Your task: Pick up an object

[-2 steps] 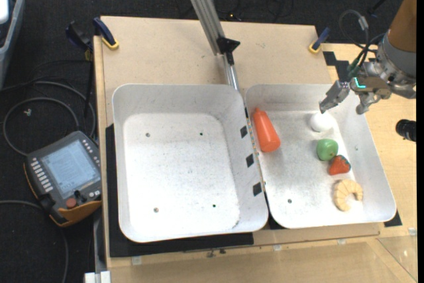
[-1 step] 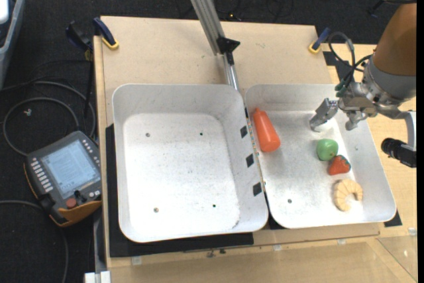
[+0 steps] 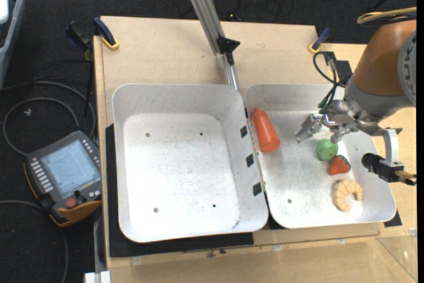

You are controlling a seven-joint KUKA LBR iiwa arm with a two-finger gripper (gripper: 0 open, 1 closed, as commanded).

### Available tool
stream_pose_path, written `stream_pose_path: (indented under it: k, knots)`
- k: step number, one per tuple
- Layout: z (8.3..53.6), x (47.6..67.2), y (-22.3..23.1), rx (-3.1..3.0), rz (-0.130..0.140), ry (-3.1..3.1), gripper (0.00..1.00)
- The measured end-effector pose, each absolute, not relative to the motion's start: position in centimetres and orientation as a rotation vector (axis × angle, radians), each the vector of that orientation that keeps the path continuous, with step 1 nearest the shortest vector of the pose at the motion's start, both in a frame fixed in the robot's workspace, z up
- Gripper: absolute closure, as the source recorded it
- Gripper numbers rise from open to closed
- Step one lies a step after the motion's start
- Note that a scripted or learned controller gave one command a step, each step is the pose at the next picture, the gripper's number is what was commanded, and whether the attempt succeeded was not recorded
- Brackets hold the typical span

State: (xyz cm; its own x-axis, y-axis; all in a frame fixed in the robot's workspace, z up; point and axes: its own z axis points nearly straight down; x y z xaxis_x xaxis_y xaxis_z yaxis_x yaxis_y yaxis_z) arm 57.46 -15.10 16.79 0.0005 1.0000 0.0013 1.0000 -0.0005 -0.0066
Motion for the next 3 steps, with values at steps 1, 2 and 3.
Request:
stream_pose_path:
  k: [1,2,3]
  knots:
    - [11.3,58.4,-14.8,-2.217,0.004,-2.221,0.0]
    - [12.7,58.5,-14.9,-2.223,-0.001,-2.221,1.0]
    - [17.8,59.5,-15.5,-2.223,-0.004,-2.227,1.0]
